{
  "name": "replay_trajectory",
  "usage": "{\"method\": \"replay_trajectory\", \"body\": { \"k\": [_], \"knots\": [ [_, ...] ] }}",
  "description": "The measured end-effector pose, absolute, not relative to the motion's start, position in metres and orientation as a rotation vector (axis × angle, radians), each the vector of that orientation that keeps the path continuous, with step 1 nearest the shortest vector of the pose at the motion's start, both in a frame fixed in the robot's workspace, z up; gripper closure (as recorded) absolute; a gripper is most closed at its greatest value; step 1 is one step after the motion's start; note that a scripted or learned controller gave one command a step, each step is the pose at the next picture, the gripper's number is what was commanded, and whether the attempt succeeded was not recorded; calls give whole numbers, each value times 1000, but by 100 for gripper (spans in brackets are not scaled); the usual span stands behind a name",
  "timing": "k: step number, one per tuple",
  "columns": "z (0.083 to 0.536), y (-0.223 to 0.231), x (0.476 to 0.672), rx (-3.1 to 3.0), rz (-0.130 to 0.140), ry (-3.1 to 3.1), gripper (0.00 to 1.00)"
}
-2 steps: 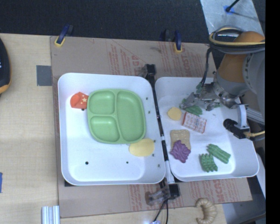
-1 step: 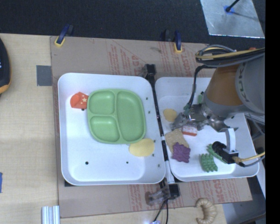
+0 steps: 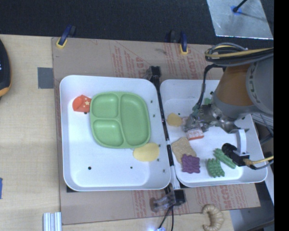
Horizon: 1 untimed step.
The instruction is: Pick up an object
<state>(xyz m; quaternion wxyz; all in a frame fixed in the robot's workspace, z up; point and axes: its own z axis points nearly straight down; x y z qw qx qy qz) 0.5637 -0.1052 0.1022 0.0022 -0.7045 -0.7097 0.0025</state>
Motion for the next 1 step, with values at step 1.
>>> {"method": "replay_trajectory", "body": {
  "k": [1],
  "knots": [
    [199,-56,626,-2215,-13,-2238,100]
  ]
}}
